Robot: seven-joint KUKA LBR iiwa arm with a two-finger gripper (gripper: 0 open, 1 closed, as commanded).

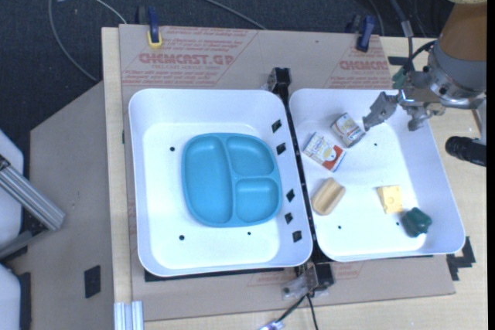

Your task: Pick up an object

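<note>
Nearest you in the right bin (441, 182) lie a green lump (416, 222), a yellow block (390, 198) and a tan roll (327, 196). Farther back, a white-and-red carton (323, 151), print unreadable, and a silver packet (347, 128) just left of the gripper (396, 112), whose grip you cannot tell. The board (186, 54) behind reads "CHEMCAST GP".

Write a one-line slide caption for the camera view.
KUKA arm's gripper hovers beside a small packet in the right bin; blue divided plate sits in the left bin.
</note>
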